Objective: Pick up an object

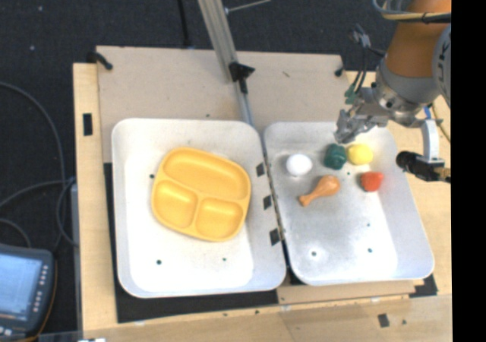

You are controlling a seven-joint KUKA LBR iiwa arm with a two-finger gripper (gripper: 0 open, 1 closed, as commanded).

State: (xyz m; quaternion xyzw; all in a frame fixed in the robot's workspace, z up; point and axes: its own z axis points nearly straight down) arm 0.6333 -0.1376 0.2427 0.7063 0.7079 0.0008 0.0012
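In the right bin (357, 249) lie a white ball (298, 164), a dark green object (335, 156), a yellow object (360, 153), a red object (370, 180) and a tan drumstick-shaped toy (320, 191). My gripper (346, 132) hangs over the bin's back edge, just above and behind the green and yellow objects. I see nothing between its fingers.
The left bin (137, 249) holds a yellow divided plate (200, 194). A slanted metal pole (220, 29) rises behind the bins. The front half of the right bin is bare. A black fitting (418, 163) sits at the right bin's right edge.
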